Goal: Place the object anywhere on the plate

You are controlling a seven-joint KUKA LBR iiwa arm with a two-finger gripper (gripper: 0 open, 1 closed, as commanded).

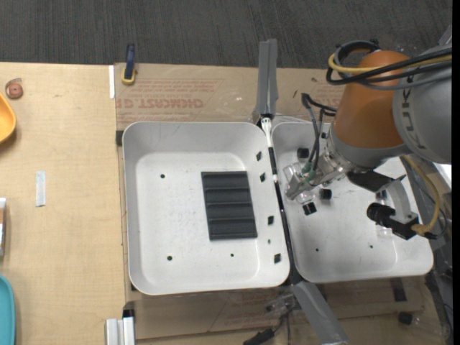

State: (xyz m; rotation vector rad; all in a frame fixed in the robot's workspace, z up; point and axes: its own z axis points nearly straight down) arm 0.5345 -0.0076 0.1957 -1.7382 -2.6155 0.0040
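Observation:
The plate (228,205) is a black ridged rectangle lying flat in the middle of the left bin (144,264). My gripper (317,200) hangs low over the left part of the right bin (359,264), just right of the wall between the bins. Its two black fingertips (309,208) stand apart, it is open, and only white bin floor shows between them. The orange band and grey wrist (366,106) cover the back of the right bin. I cannot pick out a loose object in either bin; the arm may be hiding it.
Black clips line the wall between the bins (275,192). A black and white cable fitting (388,218) hangs from the arm over the right bin. On the wooden bench to the left lie a yellow dish (4,121), a small brown disc (13,88) and a blue clamp (129,57).

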